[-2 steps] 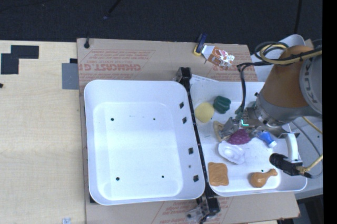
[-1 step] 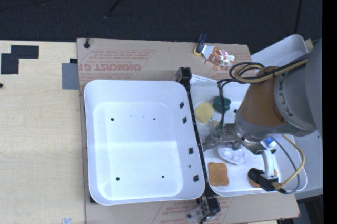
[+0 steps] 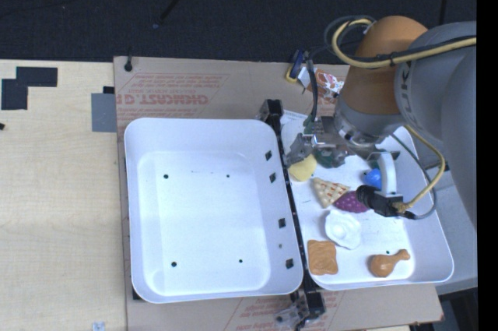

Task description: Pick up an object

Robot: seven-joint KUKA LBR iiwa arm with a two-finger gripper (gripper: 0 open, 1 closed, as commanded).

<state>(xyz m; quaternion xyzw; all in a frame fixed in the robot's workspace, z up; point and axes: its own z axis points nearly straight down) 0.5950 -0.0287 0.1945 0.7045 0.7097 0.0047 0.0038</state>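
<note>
My gripper (image 3: 313, 148) reaches down into the upper left part of the right bin (image 3: 436, 263), close to the divider. A yellow toy (image 3: 303, 167) lies right beneath it, touching or nearly touching it. A dark green item (image 3: 331, 158) sits just to the gripper's right, partly hidden by the wrist. Lower in the bin lie a waffle-like wedge (image 3: 330, 190), purple grapes (image 3: 352, 202), a blue piece (image 3: 372, 178), a white fried egg (image 3: 342, 229), a toast slice (image 3: 322, 257) and a drumstick (image 3: 387, 263).
The left bin (image 3: 136, 189) stands beside the right one, with a black clip strip (image 3: 282, 189) between them. The grey arm with its orange band (image 3: 389, 49) covers the right bin's upper right. A cable (image 3: 424, 181) loops down over that bin.
</note>
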